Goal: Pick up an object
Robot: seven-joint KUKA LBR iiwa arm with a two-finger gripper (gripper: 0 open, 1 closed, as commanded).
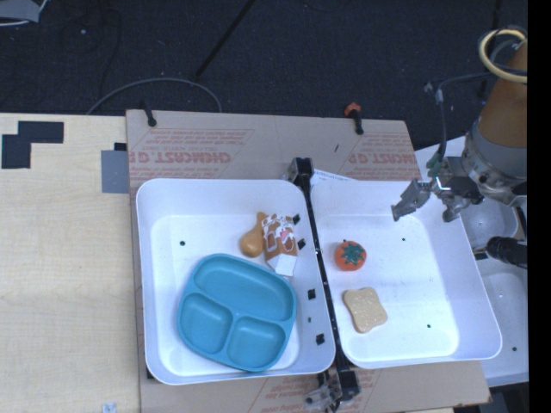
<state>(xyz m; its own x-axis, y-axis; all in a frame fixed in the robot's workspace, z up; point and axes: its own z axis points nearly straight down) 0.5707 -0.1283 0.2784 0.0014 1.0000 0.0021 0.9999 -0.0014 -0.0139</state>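
Note:
An orange-red tomato toy (349,255) with a green top lies in the right bin (430,334), near its left wall. A tan slice of toy bread (365,309) lies just in front of it. In the left bin (159,231) a blue divided plate (236,311) rests, with an orange-brown toy (252,238) and a brown-and-white packet (280,236) behind it. My gripper (428,201) hovers over the right bin's far right corner, apart from every object, its two fingers (407,203) spread open with nothing between them.
The bins sit on a cardboard sheet (258,149) on the bench. A black divider clamp (303,172) runs between the bins. Cables and a light wooden table (60,256) lie to the left. The arm's grey body (499,144) stands at the right.

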